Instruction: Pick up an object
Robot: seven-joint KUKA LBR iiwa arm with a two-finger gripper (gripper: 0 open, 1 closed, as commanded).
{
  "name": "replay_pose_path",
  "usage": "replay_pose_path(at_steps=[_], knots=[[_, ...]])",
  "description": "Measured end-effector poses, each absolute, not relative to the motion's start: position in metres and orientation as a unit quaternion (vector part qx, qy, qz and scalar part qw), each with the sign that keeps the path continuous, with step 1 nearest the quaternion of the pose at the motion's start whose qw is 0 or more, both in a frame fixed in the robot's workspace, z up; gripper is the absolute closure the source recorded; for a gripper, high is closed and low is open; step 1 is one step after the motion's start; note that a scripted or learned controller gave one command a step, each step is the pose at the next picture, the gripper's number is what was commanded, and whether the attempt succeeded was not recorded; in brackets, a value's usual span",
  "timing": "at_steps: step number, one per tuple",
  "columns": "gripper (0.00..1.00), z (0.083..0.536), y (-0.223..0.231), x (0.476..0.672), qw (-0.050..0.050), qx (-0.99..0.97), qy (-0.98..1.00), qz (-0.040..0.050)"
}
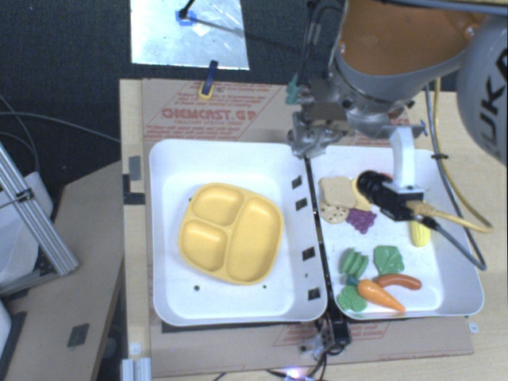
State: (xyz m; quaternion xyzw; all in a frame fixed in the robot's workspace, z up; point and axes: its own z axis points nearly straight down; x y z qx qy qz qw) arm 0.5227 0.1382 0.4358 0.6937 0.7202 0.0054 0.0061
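My gripper (308, 137) hangs below the grey and orange arm, over the far end of the wall between the two bins. In the right bin (456, 288) lie several toy foods: a tan bread slice (337, 189), a brown cookie (333, 212), purple grapes (362, 221), a yellow corn cob (419, 233), green vegetables (355, 262), a red sausage (399, 281) and an orange carrot (382, 294). All of them lie in front of and to the right of the gripper, apart from it. A yellow divided plate (231, 232) sits in the left bin (167, 292).
A black and white piece (394, 187) reaches over the right bin's far part, with yellow cables (452, 213) trailing to the right. Brown cardboard (214, 113) lies under the bins. A shiny sheet (189, 22) lies beyond the bench.
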Motion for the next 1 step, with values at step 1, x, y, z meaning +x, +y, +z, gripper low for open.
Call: replay_pose_path(at_steps=[1], knots=[[1.00, 0.4427, 0.2321, 0.5022, -0.001, 0.703, 0.712, 0.0023]])
